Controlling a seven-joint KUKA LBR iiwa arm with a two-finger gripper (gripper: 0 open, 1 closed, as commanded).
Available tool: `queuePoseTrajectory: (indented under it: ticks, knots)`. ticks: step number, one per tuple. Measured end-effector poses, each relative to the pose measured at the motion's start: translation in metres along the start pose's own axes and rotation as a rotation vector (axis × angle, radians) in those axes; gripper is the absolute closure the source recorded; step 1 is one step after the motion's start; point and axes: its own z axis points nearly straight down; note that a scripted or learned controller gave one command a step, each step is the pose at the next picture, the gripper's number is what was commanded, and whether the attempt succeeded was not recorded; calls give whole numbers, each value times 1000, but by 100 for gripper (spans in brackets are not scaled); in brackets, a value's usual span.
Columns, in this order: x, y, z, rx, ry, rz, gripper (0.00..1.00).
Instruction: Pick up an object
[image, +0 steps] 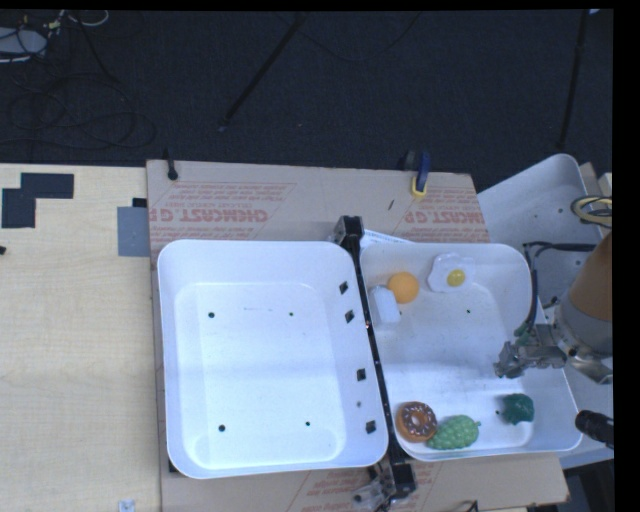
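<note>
Nothing is yet lifted: the end effector (512, 362), whose state cannot be told, is poised above the green toy (518, 407) at lower right.

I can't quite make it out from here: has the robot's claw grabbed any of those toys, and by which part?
Nothing is seen in the gripper. It is at the right bin's right side, above the green toy, apart from it; its grip cannot be told.

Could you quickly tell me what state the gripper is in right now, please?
Gripper: over the right bin, nothing visible between its fingers; open or shut cannot be told.
</note>
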Motion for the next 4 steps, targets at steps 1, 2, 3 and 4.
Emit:
queuePoseTrajectory:
  ticks: [1,2,3,4]
  knots:
    - [-1,-1,-9,1,0,2,100]
    - [-2,-1,-19,3,1,3,100]
    - [4,-26,-82,-8,-3,-17,100]
    - [5,-26,-34,-1,-1,-19,100]
